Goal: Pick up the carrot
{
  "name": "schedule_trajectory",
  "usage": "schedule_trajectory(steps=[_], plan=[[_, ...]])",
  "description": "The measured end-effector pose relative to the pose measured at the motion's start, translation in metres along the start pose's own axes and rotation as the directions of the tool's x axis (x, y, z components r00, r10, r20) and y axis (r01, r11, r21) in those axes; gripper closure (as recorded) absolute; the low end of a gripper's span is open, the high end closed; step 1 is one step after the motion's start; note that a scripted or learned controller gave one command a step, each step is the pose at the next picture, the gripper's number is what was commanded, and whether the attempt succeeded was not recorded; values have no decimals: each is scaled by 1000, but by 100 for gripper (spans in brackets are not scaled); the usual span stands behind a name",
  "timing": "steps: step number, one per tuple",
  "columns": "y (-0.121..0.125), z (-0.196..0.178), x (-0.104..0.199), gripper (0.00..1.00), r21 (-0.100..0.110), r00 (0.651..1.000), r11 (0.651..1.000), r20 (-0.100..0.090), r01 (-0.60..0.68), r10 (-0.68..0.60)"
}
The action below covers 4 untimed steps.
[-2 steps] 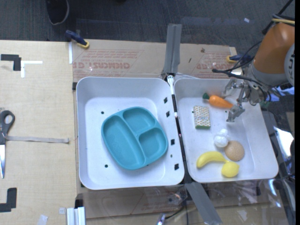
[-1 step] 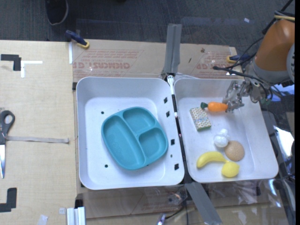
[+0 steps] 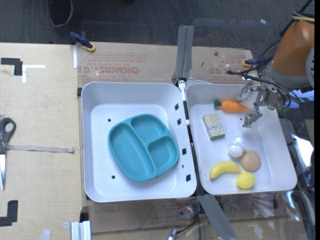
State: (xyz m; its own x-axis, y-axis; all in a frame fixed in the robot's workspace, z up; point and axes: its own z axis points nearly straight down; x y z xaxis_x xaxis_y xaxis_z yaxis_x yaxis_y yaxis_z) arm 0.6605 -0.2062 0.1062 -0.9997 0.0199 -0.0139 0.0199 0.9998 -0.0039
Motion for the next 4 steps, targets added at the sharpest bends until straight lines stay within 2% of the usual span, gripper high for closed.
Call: schedule_trajectory(steps=[1,3,4], plan=[[34,12,2,0,0,957,957,-10,-289,289],[34,12,2,0,0,957,957,-10,-289,289],[96,11,10,0,5,921,921,-8,-389,389]])
